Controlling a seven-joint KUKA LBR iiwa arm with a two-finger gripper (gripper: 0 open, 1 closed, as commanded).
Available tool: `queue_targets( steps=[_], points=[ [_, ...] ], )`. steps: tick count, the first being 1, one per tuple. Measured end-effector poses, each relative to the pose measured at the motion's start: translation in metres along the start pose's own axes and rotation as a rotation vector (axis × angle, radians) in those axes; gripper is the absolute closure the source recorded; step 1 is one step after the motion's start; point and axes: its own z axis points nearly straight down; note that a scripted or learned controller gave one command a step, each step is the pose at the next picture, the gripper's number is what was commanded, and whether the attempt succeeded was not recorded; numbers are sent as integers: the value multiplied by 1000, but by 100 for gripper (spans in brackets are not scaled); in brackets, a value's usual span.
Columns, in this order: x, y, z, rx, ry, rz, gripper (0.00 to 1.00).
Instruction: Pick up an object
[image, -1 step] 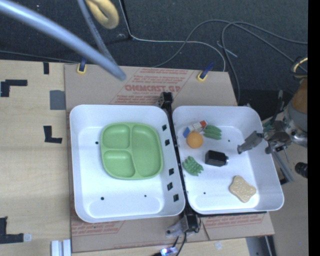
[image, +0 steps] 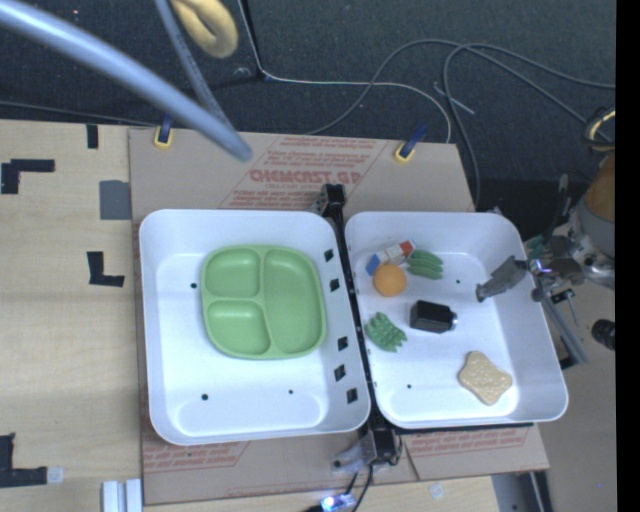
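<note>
Nearest the camera, the front rim of the right bin (image: 470, 418) is lying well below the gripper (image: 497, 283) in the view, with a tan, biscuit-like piece (image: 485, 378) sitting just inside that rim, below and slightly to the left of the gripper. The gripper is hanging over the bin's right wall, reaching in from the right with nothing between its fingers; whether those fingers are apart or together I cannot tell, since they are showing as one blurred grey shape. Open white floor is lying directly left of the gripper, giving room to move. Further left, a black block (image: 432, 317) is resting near the bin's middle. Beyond it, a green leafy toy (image: 386, 332) is lying close to the dividing wall. Up and to the left of the gripper, another green toy (image: 425, 264), an orange ball (image: 389, 282) and a small red, white and blue object (image: 388, 256) are clustering together, apparently touching. Far to the left, the left bin (image: 170, 300) is holding a green divided tray (image: 264, 301). Both bins are sitting on cardboard (image: 300, 165) on the counter (image: 60, 300).
</note>
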Motion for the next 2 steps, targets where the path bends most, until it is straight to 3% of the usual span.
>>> queue_targets(
  steps=[2],
  points=[
    [1,-3,126,5,1,1,0]
  ],
)
